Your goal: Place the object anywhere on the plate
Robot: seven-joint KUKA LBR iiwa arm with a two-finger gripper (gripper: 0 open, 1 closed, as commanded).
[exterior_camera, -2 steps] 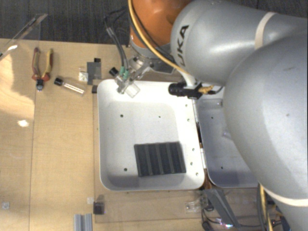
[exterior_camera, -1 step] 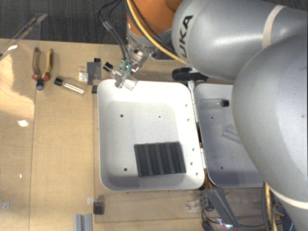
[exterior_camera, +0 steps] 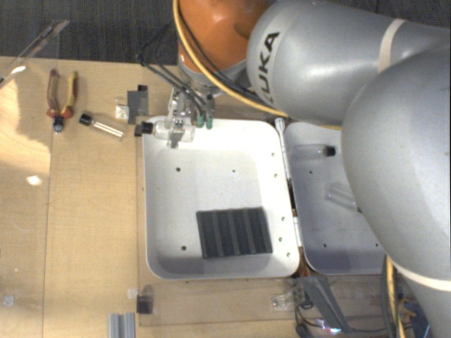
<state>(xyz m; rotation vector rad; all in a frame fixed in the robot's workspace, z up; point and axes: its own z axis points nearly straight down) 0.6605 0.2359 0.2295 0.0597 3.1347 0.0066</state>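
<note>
The plate point(exterior_camera: 234, 232), dark and ribbed, lies bare in the near part of the left bin point(exterior_camera: 158, 210). No object on it, so the placing looks undone. The claw point(exterior_camera: 184, 125) hangs over the bin's far-left corner; what it carries, I cannot tell. Pliers point(exterior_camera: 61, 98) rest on the table point(exterior_camera: 84, 217), far left.

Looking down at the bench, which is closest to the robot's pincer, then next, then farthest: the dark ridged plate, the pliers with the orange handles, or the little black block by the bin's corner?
Measured from the pincer at the left bin's upper left corner:
1. The small black block, just left of it on the bench.
2. The dark ridged plate, lower down inside the left bin.
3. The pliers, far left on the bench.
</note>
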